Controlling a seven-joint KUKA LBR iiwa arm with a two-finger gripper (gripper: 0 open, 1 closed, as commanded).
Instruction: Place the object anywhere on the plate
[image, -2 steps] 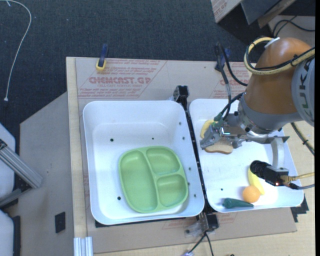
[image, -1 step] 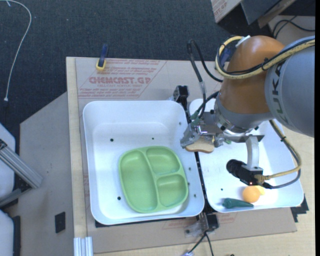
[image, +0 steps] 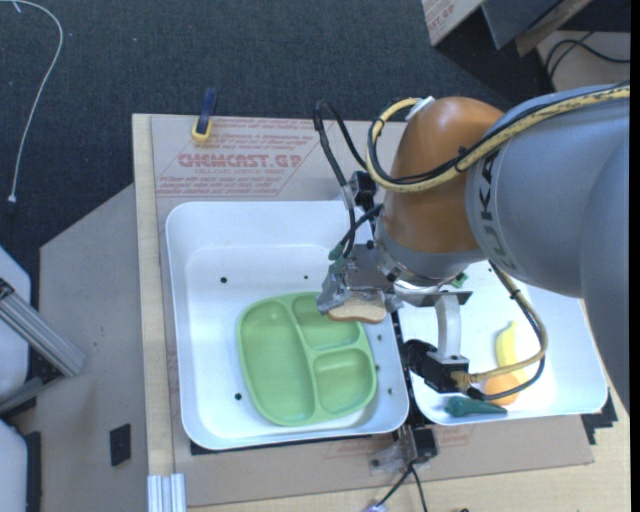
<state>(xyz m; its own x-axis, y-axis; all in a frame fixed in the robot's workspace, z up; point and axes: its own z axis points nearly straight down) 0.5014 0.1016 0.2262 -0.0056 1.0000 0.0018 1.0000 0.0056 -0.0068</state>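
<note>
The grey arm with its orange band looms closest to the lens, its bulk above the gripper; just beneath the gripper's tip a tan, bread-like object sits pinched between the fingers, over the upper right rim of the green plate; the plate's compartments spread down and to the left of it, inside the left bin; best, I judge, to shift slightly inward over a compartment, lower until near contact, then release, lest the piece tip off the rim; a yellow item lies behind, in the other bin.
</note>
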